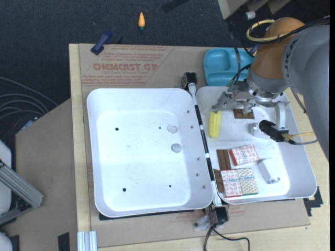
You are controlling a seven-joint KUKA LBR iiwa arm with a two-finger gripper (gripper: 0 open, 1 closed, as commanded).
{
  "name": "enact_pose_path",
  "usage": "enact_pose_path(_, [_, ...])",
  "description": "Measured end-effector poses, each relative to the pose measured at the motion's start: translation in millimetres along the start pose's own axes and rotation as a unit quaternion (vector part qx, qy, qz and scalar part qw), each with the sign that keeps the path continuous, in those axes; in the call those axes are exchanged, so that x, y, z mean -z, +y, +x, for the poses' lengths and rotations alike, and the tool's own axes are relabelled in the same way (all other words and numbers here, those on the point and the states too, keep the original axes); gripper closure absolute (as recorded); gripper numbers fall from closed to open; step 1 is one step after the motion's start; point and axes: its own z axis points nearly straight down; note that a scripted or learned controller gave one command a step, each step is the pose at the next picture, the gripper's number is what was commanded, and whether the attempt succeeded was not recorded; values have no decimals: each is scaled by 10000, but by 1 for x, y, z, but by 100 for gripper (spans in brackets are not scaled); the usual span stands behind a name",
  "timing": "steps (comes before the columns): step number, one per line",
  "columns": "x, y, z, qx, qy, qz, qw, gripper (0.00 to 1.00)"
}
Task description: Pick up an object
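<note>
Look at the right bin on your worktop. The arm comes in from the right, and its gripper hangs low over the far edge of that bin. You cannot tell if the fingers are apart or together, because the wrist hides them.

A yellow corn cob lies near the bin's left edge, just beside the gripper. A small brown block sits right under the gripper. Two red and white packets are there too: a small one in the middle and a bigger one at the near edge. A grey piece lies near the bin's near right corner.

The left bin has two small round grey things in it. A blue dish sits on the worktop at the far edge, behind the right bin.
</note>
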Motion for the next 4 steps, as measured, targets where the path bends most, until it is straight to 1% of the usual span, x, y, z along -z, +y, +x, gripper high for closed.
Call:
enact_pose_path(1, [-9, -12, 11, -2, -4, -51, 10000, 0])
enact_pose_path(2, [2, -11, 12, 0, 2, -50, 10000, 100])
enact_pose_path(3, [2, -11, 12, 0, 3, -46, 10000, 0])
enact_pose_path(4, [-19, -34, 12, -3, 3, 86, 10000, 0])
